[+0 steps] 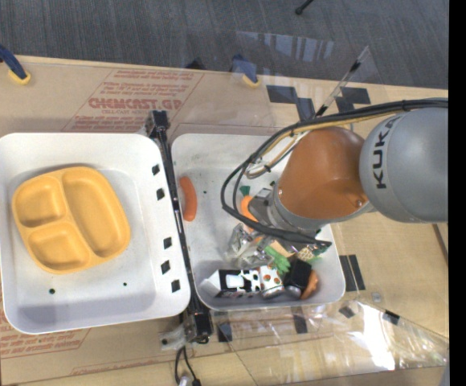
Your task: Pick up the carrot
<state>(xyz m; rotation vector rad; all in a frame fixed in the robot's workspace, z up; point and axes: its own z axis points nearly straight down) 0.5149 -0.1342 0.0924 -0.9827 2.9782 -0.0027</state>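
Across the desk (72,87), from its left end to its right, two white bins sit side by side, touching along a black divider. At the left, the first bin (24,296) carries one yellow tray (70,217) with three compartments, lying flat and off toward that bin's left wall, probably parked there as a drop place well apart from the picking. Just right of the divider, inside the second bin (209,155), lies the one carrot (188,197), orange and slim, stretched lengthwise near that bin's left wall, on bare floor with nothing touching it; that should make it an easy approach from above. Farther right from the carrot, one grey arm (402,167) with an orange band (323,175) hangs over the second bin's middle and lower part, cables looping beside it. Below the band, the tool (253,244) points down toward a small clutter by that bin's lower wall: a black-and-white patterned piece (245,280), a green bit (281,257) and some orange bits, too jumbled to count. Whether the tool is released or clenched I cannot tell, since the wrist hides it. By my reading it stands apart from the carrot, to its right, so the pick is not yet made.
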